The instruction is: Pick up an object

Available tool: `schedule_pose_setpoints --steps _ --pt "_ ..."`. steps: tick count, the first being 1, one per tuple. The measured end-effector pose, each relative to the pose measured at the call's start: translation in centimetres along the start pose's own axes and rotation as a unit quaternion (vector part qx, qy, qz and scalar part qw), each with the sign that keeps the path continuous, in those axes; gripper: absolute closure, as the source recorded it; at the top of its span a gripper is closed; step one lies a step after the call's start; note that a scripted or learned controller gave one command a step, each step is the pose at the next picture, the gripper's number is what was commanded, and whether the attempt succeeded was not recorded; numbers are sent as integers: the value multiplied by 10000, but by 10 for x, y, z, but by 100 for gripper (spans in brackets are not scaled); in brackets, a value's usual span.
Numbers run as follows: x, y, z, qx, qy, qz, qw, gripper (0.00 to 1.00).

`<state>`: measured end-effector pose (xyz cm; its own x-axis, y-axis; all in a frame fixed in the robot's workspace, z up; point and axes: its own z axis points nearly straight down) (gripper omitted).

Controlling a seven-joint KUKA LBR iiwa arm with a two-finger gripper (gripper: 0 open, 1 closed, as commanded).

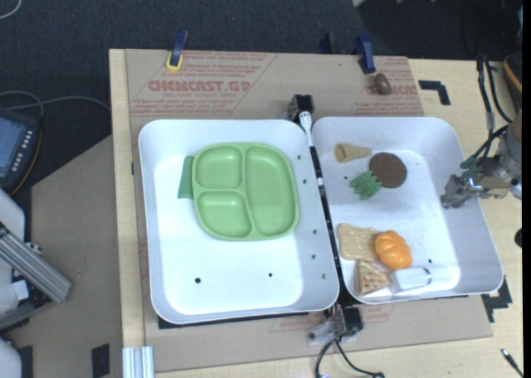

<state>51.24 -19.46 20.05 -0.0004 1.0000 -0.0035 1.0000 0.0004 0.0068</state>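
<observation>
We start with the bench point(124, 161), a brown board printed in red with "CHEMCAST G P", the same wording repeated fainter at its upper right. On it sit two white bins side by side. The left bin point(166, 268) carries a green divided tray point(246, 191) with three compartments, nothing in them.

The right bin point(465, 264) holds all the candidates for picking: a brown round cookie point(387, 169), a tan cracker point(356, 240), an orange fruit-shaped toy point(392, 249) touching that cracker, a small white block point(410, 279) near the front wall, a pizza-like wedge point(372, 278), a green leafy piece point(364, 185) just beside the cookie, and a small cone point(353, 152).

The gripper point(461, 188) hangs at the right bin's right wall, well apart from every item, and nothing sits between its fingers; whether they are apart or together we cannot tell. We judge the pick as not yet begun: choosing, descending, closing and lifting all remain.
</observation>
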Motion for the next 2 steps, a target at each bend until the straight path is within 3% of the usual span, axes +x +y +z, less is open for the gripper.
schedule_pose_setpoints --steps 1,2 --pt "0 1 -26 10 5 -4 10000 100" --pt "58 19 -32 15 16 -29 10000 100"
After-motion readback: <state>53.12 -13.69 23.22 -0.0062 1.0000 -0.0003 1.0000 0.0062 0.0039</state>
